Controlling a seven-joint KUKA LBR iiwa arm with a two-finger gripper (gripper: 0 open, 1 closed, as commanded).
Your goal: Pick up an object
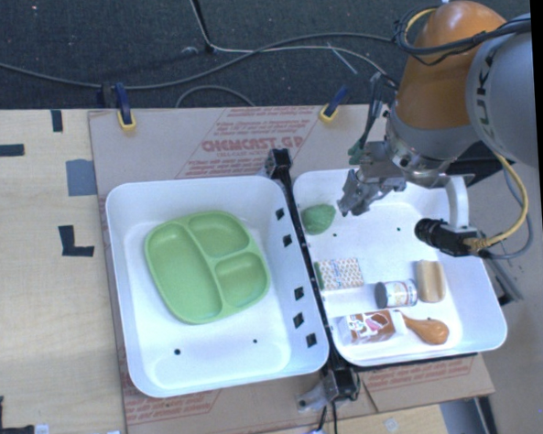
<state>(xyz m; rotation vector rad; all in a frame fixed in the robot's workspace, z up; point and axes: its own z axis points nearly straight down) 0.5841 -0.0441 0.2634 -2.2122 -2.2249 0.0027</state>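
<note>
Two shallow white plastic bins sit side by side on a brown cardboard sheet [249, 144] w/ red print, clamped at its far edge by a yellow clip [124, 117] and another at [332, 110].

The left bin [138, 357] holds a light-green three-compartment plastic tray [207, 266], lying flat, angled a bit, towards the bin's far-left part.

The right bin [484, 322] has the loose items:
- small rounded green object [318, 218] (soft-looking, can't tell what exactly) at the far-left corner, just beside the divider betw. the bins
- flat patterned packet [340, 273] near the divider, mid-bin
- small jar w/ dark lid [396, 294] lying on its side, just beside a tan bread-roll-shaped piece [430, 281]
- red-brown and white printed pouch [374, 325] along the near edge, touching or almost touching an orange drumstick-shaped toy [428, 328] to its right

The grey arm w/ orange band reaches in from the right; the two-finger gripper [356, 200] hangs over the far part of the right bin, tips pointing down-left, near the green object but apart from it. Nothing visible betw. the fingers; how far apart they stand – can't tell at this angle. A black cylindrical part [440, 235] sticks out below the wrist, w/ cables looping off to the right.
</note>
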